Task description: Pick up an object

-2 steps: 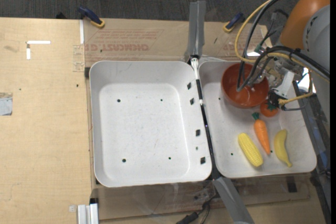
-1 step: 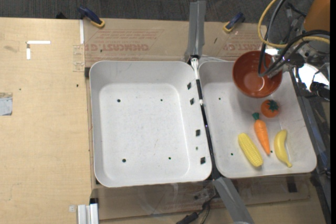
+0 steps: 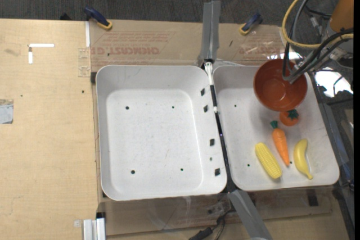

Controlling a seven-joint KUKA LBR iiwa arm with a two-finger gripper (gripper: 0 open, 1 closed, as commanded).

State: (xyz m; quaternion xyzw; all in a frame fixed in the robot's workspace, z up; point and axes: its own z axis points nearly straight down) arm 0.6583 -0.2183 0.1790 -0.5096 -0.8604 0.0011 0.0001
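We see the grey arm [image 3: 337, 48] reaching in at upper right, its jaws over the round orange plastic bowl [image 3: 279, 85]; their state we cannot tell. Nearby lie a yellow corn cob [image 3: 268, 160], an orange carrot [image 3: 280, 145] and a yellow banana [image 3: 303, 158].

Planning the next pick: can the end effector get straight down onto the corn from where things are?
Probably yes. The corn lies in the right bin, uncovered, with the carrot close beside it, which may crowd the grasp.

An orange bowl [image 3: 279, 85] hung tilted over the far part of the right bin [image 3: 242, 174], the gripper [image 3: 292, 77] at its rim. Nearer lay a tomato [image 3: 289, 117], a carrot [image 3: 280, 145], a corn cob [image 3: 268, 160] and a banana [image 3: 303, 158]. The left bin [image 3: 112, 177] sat beside it on the worktop [image 3: 39, 149].
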